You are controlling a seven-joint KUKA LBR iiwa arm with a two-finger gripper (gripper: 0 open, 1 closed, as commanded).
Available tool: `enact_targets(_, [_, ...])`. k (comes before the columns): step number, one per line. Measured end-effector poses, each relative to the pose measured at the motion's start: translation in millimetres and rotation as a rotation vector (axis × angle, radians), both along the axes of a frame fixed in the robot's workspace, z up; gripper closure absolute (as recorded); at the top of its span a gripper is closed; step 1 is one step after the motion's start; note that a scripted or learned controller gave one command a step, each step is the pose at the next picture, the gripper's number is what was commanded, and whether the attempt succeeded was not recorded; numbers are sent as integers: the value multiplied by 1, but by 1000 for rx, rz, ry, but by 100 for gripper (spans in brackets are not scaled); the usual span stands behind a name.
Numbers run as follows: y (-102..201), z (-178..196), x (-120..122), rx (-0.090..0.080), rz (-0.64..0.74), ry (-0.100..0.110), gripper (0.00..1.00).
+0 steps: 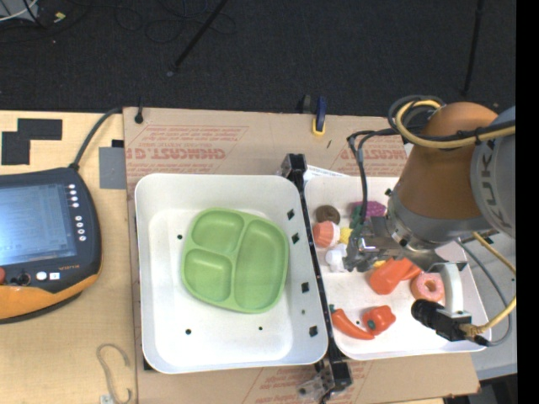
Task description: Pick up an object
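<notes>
1. The tool hangs low over the left part of the right bin, under the grey arm with its orange band; whether it is apart or together I cannot tell, as the wrist hides much of it.
2. Just right of the tool lies an orange toy, near it but not visibly clamped.
3. A pink ringed doughnut sits to the right of that orange toy.
4. Nearer, a red-orange pepper lies beside a curved orange chilli.
5. At the bin's far left rest a brown doughnut and a purple item.
6. The left bin holds a green divided plate.
7. A teach pendant lies on the tabletop at far left.
</notes>
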State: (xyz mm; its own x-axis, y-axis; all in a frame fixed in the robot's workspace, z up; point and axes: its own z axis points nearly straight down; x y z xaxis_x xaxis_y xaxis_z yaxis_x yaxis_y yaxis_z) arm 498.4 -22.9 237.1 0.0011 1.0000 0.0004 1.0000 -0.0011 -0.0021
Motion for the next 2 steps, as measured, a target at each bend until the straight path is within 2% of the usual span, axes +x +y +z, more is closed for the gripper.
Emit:
enact_targets(1, [7, -1, 5, 0, 1, 2, 100])
enact_targets(2, [9, -21, -1, 0, 1, 4, 100])
